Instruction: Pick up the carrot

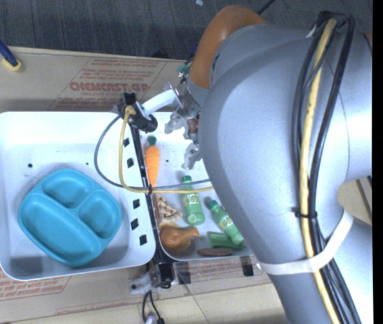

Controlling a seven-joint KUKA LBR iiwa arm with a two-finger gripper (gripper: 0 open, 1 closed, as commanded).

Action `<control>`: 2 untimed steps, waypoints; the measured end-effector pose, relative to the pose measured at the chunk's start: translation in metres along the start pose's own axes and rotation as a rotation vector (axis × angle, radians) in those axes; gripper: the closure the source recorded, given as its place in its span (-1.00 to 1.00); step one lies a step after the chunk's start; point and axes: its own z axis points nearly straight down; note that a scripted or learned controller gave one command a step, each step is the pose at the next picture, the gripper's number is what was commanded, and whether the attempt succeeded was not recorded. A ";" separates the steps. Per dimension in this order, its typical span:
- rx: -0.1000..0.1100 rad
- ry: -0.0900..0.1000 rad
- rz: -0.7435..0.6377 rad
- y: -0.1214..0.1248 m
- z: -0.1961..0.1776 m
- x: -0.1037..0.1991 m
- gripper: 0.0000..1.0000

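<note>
The carrot, orange with a small green top, lies upright along the left wall of the right bin, close to the divider. My gripper hangs just right of and slightly above the carrot, low over the bin's far end. Its two metal fingers stand apart, open, with nothing between them. They are not touching the carrot. The grey arm covers most of the right bin.
Below the carrot lie a pizza slice, two green bottles, a brown drumstick and a dark flat piece. A yellow-black cable loops over the divider. The left bin holds a blue divided plate.
</note>
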 end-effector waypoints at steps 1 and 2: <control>0.002 -0.005 -0.015 -0.032 0.001 -0.016 -1.00; 0.000 0.005 -0.043 -0.025 -0.201 -0.052 -1.00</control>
